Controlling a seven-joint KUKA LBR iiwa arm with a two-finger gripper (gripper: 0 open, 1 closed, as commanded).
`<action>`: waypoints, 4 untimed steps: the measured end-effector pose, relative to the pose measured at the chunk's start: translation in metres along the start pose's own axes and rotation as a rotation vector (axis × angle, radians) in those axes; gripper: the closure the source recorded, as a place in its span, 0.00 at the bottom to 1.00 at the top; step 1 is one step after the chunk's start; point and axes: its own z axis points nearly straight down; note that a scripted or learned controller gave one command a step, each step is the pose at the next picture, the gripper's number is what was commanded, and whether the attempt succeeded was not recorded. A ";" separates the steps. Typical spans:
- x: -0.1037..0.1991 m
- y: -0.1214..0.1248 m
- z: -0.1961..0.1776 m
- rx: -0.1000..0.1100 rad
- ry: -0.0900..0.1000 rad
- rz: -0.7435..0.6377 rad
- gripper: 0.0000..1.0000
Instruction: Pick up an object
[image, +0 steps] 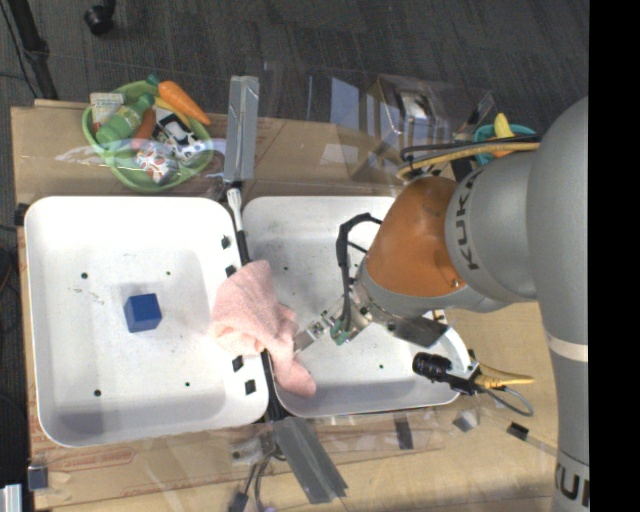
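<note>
From above, the gripper (318, 330) sits low in the right bin (400, 395), at the edge of the pink cloth (255, 315) draped over the divider. Approach step, probably; I cannot tell how the jaws stand. Next: close on cloth, then lift.

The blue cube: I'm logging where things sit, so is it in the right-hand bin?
No, the blue cube sits in the left bin, apart from the pink cloth.

Soft pink cloth (258, 318), glossy white bins (60, 300)
</note>
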 end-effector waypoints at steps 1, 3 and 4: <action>0.000 0.000 0.000 0.000 0.000 0.000 0.00; 0.035 0.031 -0.068 -0.003 -0.004 0.152 0.00; -0.005 0.001 0.019 0.003 0.001 0.181 0.00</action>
